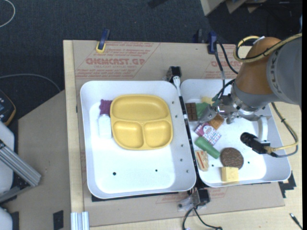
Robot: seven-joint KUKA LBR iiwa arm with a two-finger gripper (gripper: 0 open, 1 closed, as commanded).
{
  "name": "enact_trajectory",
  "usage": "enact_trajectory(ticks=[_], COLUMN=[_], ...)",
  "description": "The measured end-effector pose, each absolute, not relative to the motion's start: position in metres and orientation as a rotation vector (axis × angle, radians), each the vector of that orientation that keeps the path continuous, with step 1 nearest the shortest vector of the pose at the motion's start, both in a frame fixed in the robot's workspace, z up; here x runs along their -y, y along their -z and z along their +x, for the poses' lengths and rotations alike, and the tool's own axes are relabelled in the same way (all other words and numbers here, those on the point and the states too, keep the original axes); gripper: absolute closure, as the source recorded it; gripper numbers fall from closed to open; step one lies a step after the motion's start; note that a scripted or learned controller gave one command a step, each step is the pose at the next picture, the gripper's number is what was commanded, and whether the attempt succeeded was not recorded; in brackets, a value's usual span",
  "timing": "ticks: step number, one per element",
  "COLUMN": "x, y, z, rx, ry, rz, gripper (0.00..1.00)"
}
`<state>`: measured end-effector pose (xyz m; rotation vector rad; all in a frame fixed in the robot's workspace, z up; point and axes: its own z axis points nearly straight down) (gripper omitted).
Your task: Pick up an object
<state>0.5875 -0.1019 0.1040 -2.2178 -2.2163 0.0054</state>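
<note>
Diagonally: green bar long axis upper-left to lower-right.

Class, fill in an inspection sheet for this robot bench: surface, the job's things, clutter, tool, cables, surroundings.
Surface: brown board bearing two shallow white bins, left, right.
Job's things: right bin holds a round brown cookie-like disc, yellow foam block, green cylinder and small packets.
Clutter: yellow three-compartment plastic tray in left bin.
Tool: low over the packets; grip cannot be judged.
Cables: black cable along the arm.
Surroundings: dark carpet.
</note>
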Motion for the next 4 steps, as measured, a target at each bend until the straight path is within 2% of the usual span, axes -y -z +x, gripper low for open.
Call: enact_trajectory(ticks=[1,2,4], x=[0.101,0.102,0.093], y=[-0.085,-0.095,-0.217], z=[0.589,0.588,0.579], rx=[2.222,2.218,2.227], ry=[0.002,-0.001,0.006], rz=[-2.220,-2.222,-2.224], gripper=[0.00,1.00,1.00])
